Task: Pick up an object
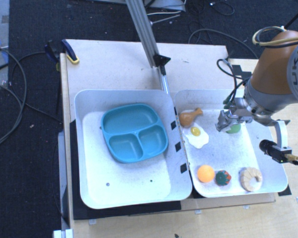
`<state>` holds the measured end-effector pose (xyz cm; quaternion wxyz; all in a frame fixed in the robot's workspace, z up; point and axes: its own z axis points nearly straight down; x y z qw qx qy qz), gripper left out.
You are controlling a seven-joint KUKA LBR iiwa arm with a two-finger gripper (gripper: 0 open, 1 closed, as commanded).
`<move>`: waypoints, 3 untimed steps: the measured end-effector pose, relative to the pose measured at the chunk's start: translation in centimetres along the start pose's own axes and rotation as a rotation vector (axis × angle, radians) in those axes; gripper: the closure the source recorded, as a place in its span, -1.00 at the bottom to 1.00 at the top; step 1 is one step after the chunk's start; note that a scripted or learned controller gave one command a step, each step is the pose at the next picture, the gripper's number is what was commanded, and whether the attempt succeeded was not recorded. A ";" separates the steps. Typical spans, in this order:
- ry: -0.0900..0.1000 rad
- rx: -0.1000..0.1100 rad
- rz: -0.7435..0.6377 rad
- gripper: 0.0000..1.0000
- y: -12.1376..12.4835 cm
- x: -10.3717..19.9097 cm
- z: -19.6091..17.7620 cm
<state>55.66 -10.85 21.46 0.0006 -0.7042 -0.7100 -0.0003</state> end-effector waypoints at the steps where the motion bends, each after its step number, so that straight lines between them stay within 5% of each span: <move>1: 0.000 -0.001 0.000 1.00 0.9 6.4 -0.2; 3: 0.000 -0.003 0.001 1.00 3.2 17.3 -2.0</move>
